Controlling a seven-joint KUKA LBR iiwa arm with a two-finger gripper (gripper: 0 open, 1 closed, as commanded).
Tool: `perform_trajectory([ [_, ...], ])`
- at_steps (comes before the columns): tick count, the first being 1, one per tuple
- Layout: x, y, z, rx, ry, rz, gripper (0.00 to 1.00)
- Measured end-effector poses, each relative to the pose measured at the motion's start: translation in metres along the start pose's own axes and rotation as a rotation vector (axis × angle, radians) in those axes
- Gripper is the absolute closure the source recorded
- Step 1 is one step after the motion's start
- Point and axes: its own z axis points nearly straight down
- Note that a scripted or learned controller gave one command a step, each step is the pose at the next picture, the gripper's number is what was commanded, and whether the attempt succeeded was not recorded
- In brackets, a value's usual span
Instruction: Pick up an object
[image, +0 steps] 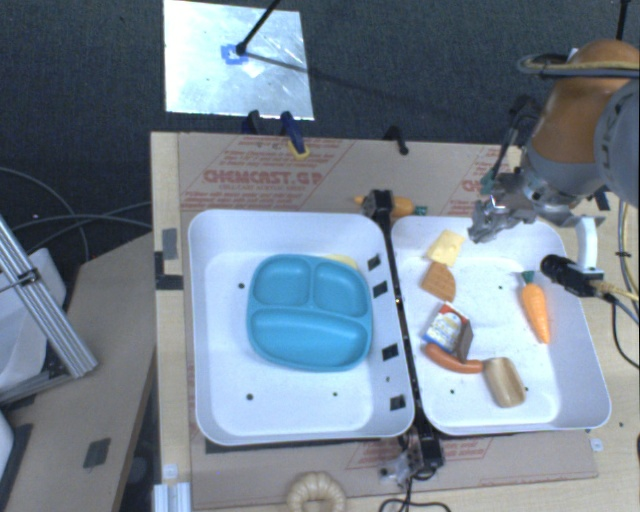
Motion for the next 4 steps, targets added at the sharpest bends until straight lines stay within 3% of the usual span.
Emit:
perform_trajectory([
  [1,0.0,0.001,-0.015,0.005,0.001,0.0,1.0],
  [3,0.102,0.024,-0.023,0.005,0.003,-0.004,1.0],
  [4,0.108,0.026,-0.003,0.008,0.001,0.0,1.0],
])
